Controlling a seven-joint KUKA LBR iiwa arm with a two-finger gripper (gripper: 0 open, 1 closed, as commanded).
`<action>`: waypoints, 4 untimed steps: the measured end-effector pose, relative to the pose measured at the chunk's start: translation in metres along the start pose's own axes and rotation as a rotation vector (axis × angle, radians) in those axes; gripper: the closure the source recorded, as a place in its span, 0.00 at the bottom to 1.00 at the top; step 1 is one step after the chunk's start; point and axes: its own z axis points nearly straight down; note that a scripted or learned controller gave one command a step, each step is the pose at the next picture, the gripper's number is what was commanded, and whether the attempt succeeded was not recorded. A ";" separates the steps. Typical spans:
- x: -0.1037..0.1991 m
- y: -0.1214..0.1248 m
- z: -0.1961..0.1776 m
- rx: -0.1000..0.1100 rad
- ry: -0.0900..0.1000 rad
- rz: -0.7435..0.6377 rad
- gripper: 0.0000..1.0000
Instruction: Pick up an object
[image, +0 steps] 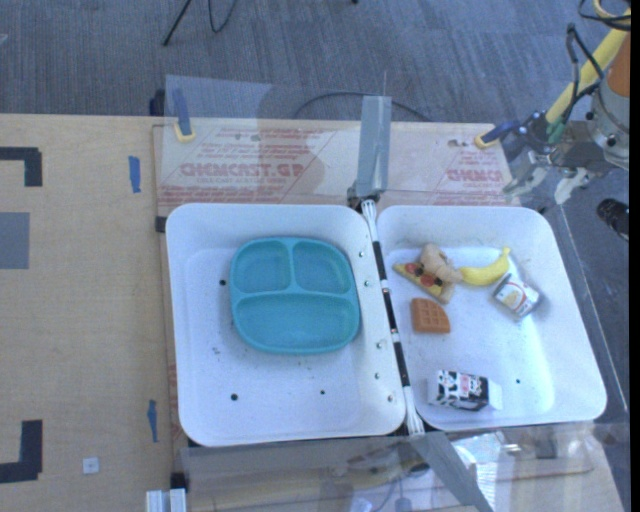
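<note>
While the arm sits above the right bin's (560, 240) far right corner, claw (548, 178) spread open, holding nothing; banana (488, 270) lies in that bin, well apart.

Teal plate (295, 296), yellow banana (488, 269), black-and-white carton (461, 389)

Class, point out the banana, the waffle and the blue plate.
banana (487, 270), camera view, middle of its curve
waffle (430, 317), camera view, centre of its top face
blue plate (295, 320), camera view, floor of its largest compartment
</note>
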 end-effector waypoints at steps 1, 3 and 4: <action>0.035 -0.019 0.121 0.001 0.000 -0.125 0.00; 0.080 0.002 0.179 -0.014 -0.005 -0.259 0.00; 0.086 0.009 0.181 -0.006 -0.005 -0.168 0.00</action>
